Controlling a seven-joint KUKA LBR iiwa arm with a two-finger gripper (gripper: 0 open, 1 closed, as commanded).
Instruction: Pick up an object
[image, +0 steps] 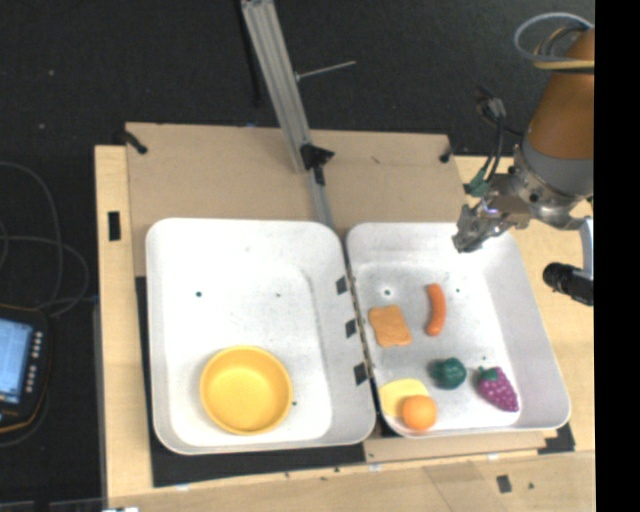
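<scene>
gripper (470, 238) at the right bin's far edge, can't tell its state; sausage (434, 309) looks light, slick, grab it mid-length

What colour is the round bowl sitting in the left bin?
The round bowl is yellow, shown best in the camera view.

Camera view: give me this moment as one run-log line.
end effector: over right bin's far edge, holding nothing | sausage, cracker, grapes: untouched | yellow bowl: left bin
</scene>
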